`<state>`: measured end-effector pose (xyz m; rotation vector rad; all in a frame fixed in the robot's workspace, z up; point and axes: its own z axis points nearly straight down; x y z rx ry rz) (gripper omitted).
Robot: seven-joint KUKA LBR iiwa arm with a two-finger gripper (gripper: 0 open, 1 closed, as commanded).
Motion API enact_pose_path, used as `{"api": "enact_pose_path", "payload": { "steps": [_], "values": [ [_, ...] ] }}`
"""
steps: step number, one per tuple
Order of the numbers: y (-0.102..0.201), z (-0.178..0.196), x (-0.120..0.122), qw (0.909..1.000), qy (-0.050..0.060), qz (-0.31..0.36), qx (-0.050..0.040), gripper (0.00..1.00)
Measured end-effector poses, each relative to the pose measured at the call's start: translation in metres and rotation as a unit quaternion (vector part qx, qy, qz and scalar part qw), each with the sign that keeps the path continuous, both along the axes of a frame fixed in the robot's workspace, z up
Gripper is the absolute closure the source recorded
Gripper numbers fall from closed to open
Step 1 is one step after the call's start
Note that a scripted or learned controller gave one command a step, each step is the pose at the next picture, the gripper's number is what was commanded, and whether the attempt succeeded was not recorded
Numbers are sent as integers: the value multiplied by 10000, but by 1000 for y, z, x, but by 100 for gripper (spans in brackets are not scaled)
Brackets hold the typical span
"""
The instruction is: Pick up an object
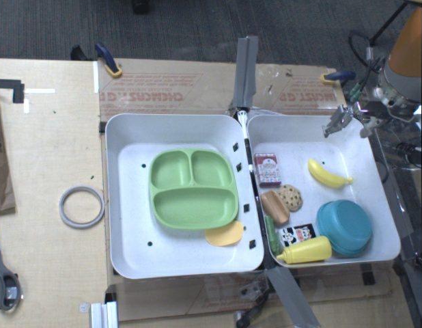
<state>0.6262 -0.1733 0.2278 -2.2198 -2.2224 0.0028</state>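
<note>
- Current step (judged): approach. The gripper [347,118] hangs over the far right corner of the right bin [383,183], above bare bin floor, with nothing between its fingers [332,127]. The fingers appear spread, released.
- Likeliest target (judged): the banana [328,173], the object nearest the gripper. It lies on the right bin floor, apart from the red card box [267,169] on its left and near the blue bowl [343,227] below it.
- Orientation: the banana's long axis runs diagonally, from its upper-left end toward its lower-right tip. It curves, with the ends turned upward in the view.
- Procedure: move the gripper toward the camera and left until centred over the banana's mid-length.
- Rotate the wrist so the fingers close across the short axis, not along the length.
- Descend vertically; close only when the fingers straddle the fruit.
- Risk: a grasp near either tapered end may slip off.
- Keep clear of the bin wall and the blue bowl during descent.
</note>
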Motion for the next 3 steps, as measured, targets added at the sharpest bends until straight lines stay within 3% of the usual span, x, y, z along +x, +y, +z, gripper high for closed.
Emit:
{"api": "enact_pose_path", "payload": {
  "steps": [1, 2, 3],
  "values": [
    [-11, -136, -35, 9967, -7, 811, 2, 0],
    [-12, -127, -34, 9968, -12, 798, 1, 100],
    [-2, -31, -19, 9918, -12, 1276, 1, 100]
  ]
}}
